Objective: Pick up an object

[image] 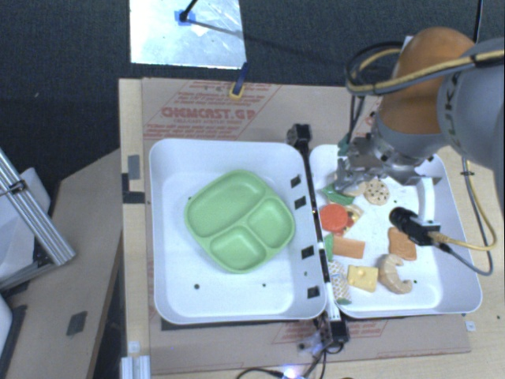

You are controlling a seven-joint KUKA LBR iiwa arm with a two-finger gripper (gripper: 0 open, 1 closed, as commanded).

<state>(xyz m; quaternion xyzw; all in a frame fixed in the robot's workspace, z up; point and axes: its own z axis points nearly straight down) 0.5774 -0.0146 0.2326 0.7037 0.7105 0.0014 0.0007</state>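
**Over the right bin, close above the toy food**

At the far left corner of the right bin [458, 284] my gripper [348, 181] hangs low, near the wall that divides the two bins. If it is opened or closed I cannot tell, because my wrist covers it from above; I see nothing held in it.

All the small things to pick lie in this same bin. A round cookie [377, 192] lies just beside me on the right. A red tomato [334, 217] is near me, toward the front. In front of it lie an orange block [349, 248], then a yellow cheese piece [363, 278] and a pale croissant [393, 275], close together. An orange-brown piece [402, 246] lies just behind the croissant.

The left bin [170, 212] carries a green divided plate [239, 221], well apart from me.
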